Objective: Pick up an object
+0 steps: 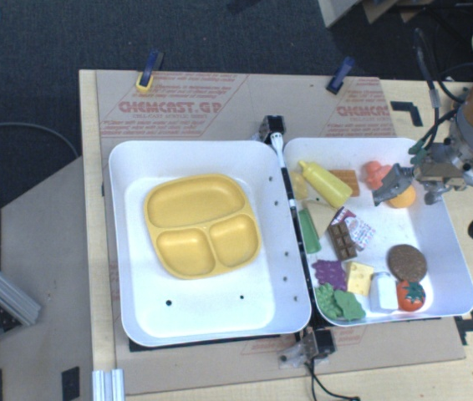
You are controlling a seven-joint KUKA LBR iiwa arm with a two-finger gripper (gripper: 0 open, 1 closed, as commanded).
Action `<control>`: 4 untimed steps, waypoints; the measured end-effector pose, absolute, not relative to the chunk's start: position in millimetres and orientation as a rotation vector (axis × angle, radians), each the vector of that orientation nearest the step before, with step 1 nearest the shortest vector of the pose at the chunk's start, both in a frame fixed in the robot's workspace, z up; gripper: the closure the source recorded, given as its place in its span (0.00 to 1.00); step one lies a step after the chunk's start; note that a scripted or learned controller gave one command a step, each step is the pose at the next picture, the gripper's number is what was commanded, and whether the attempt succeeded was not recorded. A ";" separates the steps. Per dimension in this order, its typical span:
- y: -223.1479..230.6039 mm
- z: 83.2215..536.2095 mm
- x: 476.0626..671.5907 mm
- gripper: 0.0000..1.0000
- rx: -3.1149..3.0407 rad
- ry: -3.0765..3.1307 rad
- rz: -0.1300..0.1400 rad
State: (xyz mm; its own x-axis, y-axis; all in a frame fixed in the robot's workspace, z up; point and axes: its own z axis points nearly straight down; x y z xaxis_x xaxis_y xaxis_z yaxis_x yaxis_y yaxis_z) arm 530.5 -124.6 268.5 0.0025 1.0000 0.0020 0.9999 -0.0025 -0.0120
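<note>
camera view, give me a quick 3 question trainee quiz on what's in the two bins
1. True or false: the yellow divided tray lies in the left bin.
2. Which sits nearest the gripper? A) tomato B) orange fruit C) purple grapes
3. Fill in: the yellow tray has ___ compartments.

Key: 1 true; 2 B; 3 three.

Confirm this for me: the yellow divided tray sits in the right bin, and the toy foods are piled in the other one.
Not quite. In the camera view the yellow divided tray sits in the left bin, not the right. The toy foods, such as the mustard bottle and tomato, are piled in the other one, the right bin.
</note>
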 end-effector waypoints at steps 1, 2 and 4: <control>-124.4 274.4 532.5 0.00 -2.221 -2.222 0.000; -118.3 221.4 541.0 0.00 -2.217 -2.217 0.005; -108.7 124.8 527.1 0.00 -2.216 -2.215 0.006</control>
